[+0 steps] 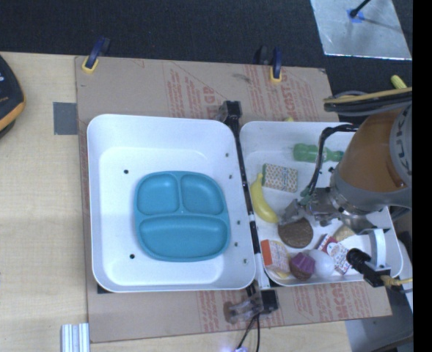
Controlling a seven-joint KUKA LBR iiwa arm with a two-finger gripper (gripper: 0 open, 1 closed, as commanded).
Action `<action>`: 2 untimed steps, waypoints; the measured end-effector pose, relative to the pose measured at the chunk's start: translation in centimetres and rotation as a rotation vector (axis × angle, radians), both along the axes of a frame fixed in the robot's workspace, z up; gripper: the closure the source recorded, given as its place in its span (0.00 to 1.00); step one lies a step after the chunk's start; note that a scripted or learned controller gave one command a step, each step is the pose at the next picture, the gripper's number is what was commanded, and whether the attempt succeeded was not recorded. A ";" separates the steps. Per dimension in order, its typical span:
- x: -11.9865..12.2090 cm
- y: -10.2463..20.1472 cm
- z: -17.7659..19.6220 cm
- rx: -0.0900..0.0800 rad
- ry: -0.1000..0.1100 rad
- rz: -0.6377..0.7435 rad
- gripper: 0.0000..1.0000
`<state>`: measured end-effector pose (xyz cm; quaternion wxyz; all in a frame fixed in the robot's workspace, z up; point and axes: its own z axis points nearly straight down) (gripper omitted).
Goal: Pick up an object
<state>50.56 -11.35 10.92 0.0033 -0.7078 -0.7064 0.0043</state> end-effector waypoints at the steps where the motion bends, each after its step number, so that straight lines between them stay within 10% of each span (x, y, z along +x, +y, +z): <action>1: 0.2 0.3 1.5 0.001 -0.005 0.008 1.00; 2: 0.2 0.4 1.4 0.001 -0.005 0.008 0.00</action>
